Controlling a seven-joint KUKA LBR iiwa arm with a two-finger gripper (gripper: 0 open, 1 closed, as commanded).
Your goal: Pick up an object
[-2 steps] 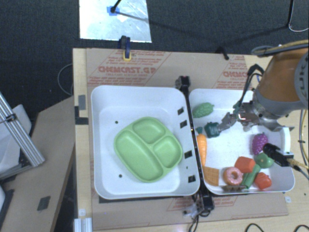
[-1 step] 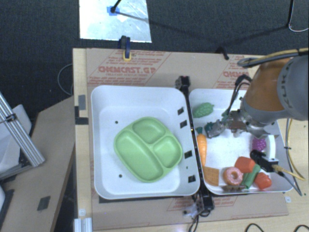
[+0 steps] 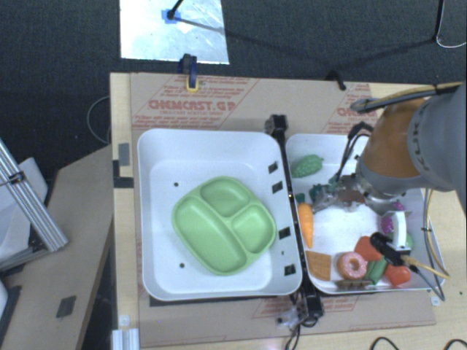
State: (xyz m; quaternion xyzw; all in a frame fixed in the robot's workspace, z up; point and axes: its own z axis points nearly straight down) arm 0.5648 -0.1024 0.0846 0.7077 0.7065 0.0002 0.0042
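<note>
Shallow white plastic bins: two, a left bin (image 3: pixel 157 195) and a right bin (image 3: pixel 332 148), side by side on the tabletop.
Light green three-section plastic tray (image 3: pixel 223 225): one.
Orange toy carrot (image 3: pixel 306 224): one.
Green leafy toy vegetable (image 3: pixel 307 165): one.
Pink-iced toy doughnut (image 3: pixel 352 266): one.
Tan square toy cracker (image 3: pixel 318 264): one.
Red toy piece (image 3: pixel 398 274): one.
Purple toy piece (image 3: pixel 389 222): one.

Red block lettering reading "CHEMCAST GP" runs across the brown protective sheet (image 3: pixel 219 100) covering the worktop, just behind the left white bin (image 3: pixel 157 166). The same red print repeats at a slant on the sheet's far right corner, behind the right bin (image 3: pixel 328 146), where it is partly covered and too blurred to read in full. Smaller red lines beneath the lettering are illegible.
</note>
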